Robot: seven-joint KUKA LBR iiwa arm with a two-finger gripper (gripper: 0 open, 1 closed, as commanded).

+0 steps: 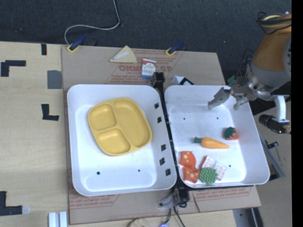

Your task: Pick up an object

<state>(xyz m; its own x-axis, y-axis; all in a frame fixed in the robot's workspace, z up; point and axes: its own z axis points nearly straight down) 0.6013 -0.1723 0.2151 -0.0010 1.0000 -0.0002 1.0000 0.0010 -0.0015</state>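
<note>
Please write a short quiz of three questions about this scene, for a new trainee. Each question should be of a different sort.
1. True or false: the toy carrot lies in the same bin as the yellow divided plate.
2. Multiple choice: where is the tool? A) over the upper part of the right bin; B) over the plate; C) over the cardboard behind the bins.
3. Fill in: the plate has ___ compartments.

Key:
1. False. The carrot is in the right bin, the plate in the left bin.
2. A. Its fingers are spread, with nothing between them.
3. Three.
</note>
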